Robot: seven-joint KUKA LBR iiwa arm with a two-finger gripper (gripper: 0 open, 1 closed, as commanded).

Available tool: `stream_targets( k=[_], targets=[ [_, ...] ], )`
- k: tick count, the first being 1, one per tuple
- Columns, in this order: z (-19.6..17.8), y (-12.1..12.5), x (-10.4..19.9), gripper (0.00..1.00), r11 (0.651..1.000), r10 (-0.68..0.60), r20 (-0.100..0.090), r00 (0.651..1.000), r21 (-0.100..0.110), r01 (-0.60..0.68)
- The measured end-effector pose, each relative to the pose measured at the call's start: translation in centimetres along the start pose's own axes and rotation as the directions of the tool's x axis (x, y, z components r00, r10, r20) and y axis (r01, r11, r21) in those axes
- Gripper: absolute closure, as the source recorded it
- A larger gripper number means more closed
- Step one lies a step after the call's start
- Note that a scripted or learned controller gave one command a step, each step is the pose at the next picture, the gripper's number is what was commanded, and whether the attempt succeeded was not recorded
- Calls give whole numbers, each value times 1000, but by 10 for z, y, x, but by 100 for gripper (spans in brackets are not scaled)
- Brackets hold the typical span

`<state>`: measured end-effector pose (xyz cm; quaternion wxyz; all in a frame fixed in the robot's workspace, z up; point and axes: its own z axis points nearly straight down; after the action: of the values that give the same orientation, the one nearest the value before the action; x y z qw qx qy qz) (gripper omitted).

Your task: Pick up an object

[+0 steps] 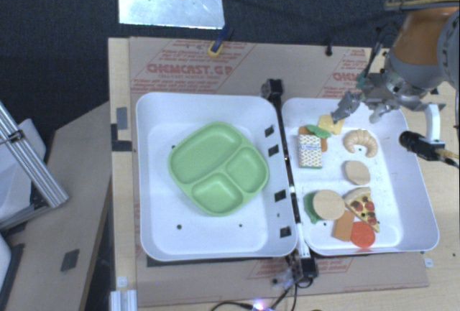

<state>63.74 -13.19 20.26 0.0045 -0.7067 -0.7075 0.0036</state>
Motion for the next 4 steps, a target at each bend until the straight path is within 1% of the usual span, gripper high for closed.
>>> stream_targets(
  k=[1, 2, 3, 4],
  targets=[
    [-9, 3, 0, 0, 1000, -2, 2, 1000, -13, 2],
    [53, 0, 2, 0, 1000, -1, 1, 1000, -9, 1],
    [97, -6, 5, 0, 1000, 0, 2, 1000, -12, 0],
    [112, -2, 6, 0, 1000, -1, -1, 1000, -20, 1]
  ],
)
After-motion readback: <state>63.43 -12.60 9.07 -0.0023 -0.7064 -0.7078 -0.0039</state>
